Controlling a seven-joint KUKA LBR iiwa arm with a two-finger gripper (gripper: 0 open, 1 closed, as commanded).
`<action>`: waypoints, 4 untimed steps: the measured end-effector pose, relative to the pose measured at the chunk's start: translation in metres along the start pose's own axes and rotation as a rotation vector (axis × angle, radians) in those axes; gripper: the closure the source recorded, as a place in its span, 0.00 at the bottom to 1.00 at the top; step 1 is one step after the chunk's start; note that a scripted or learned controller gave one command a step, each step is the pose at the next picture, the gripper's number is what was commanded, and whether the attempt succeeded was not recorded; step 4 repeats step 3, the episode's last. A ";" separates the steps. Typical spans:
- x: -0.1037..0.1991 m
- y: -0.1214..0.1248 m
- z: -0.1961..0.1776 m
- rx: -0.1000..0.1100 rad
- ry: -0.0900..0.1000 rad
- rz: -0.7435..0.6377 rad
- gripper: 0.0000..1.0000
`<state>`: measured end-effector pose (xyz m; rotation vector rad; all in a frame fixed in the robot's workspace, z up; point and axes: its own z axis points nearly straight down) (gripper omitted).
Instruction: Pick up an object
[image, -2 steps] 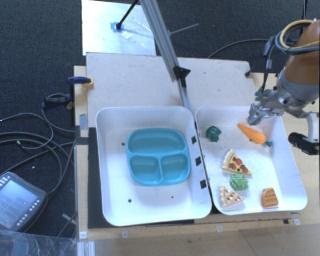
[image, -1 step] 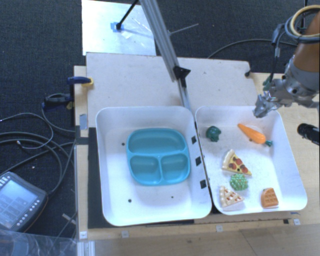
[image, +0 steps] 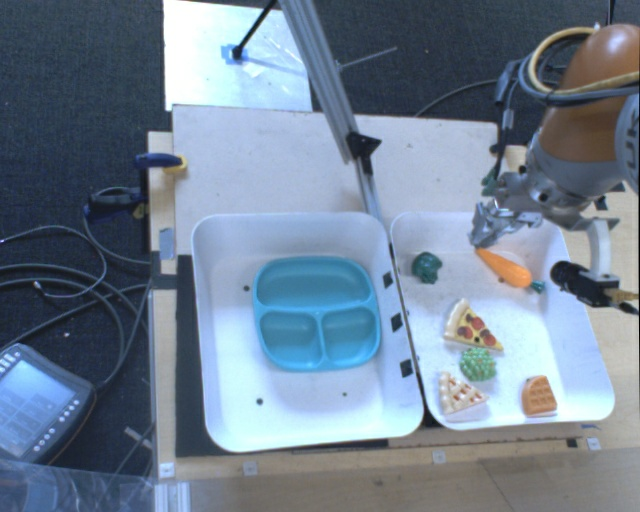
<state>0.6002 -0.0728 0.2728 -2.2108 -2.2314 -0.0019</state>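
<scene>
On the tabletop (image: 300, 160), two shallow white bins are sitting side by side. One blue divided plate (image: 317, 312), with three compartments, is lying alone in the left bin (image: 225, 330). Six small things are lying in the right bin (image: 575, 330): one dark green broccoli piece (image: 427, 266) near the bin's upper left, one orange carrot (image: 506, 268) with a green tip toward the upper middle, one pizza slice (image: 470, 327) with red dots in the centre, one light green round vegetable (image: 478, 364) just below that slice, one second wedge-shaped slice (image: 460, 393) near the bin's lower edge, and one orange piece (image: 539, 396) at the lower right. One grey arm (image: 585, 110) with an orange band is reaching in from the right, bending down over the right bin's upper part. Its gripper (image: 487, 230) is pointing downward and is hanging right at the carrot's upper left end, seemingly touching or just above it. Whether the fingers are spread or closed, I cannot tell, and nothing is visibly sitting between them. The carrot is lying tilted on the bin floor, well apart from the broccoli piece.
</scene>
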 end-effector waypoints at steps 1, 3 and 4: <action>0.044 -0.004 0.003 0.000 0.001 -0.001 1.00; 0.151 -0.014 0.021 -0.001 0.001 -0.002 1.00; 0.151 -0.014 0.021 -0.001 0.001 -0.002 1.00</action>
